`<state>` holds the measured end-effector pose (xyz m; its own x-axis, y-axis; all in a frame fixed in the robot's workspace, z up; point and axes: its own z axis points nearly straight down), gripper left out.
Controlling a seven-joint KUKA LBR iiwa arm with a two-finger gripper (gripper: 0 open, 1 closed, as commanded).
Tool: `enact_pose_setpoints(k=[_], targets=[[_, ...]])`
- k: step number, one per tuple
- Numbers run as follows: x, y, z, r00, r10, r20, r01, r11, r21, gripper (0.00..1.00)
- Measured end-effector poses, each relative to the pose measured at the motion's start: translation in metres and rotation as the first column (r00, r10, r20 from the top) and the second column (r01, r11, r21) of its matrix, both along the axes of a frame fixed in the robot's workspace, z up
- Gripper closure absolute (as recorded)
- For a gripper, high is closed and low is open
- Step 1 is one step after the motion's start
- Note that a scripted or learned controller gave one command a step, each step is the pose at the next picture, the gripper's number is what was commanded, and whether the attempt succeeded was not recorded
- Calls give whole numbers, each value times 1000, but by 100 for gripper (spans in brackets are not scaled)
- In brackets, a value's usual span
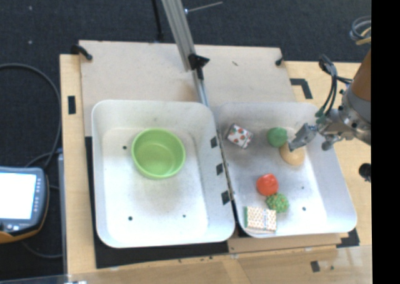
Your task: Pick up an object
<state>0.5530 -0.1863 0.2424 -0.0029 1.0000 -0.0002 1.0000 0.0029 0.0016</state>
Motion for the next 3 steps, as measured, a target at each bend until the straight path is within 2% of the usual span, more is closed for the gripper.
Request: enact_pose_setpoints(k=[1,3], targets=[[0,0,0,1000,0,0,0,1000,0,0],[-8,9,-100,1000,-4,-5,4,1000,-1,0]])
